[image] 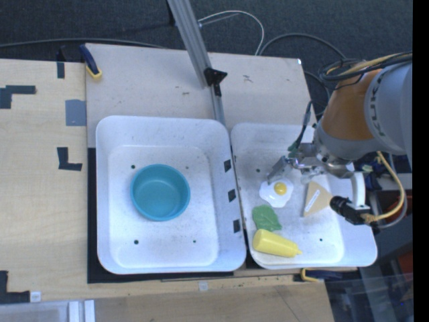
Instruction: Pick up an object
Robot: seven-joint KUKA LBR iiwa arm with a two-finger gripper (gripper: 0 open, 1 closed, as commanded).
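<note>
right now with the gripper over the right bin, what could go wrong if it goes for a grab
The gripper sits just above the fried egg toy, which lies flat and may slip out of a pinch. The cheese wedge and green leaf crowd close to the egg, so a descent could knock or catch the wrong one. The yellow corn piece lies near the right bin front rim and could be pushed against it.

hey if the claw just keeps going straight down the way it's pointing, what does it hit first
Most likely the fried egg toy. The claw hangs just above its upper edge in the right bin, with the cheese wedge off to one side. Depth is hard to judge from this slanted view, so it might instead land on bare bin floor beside the egg.
</note>
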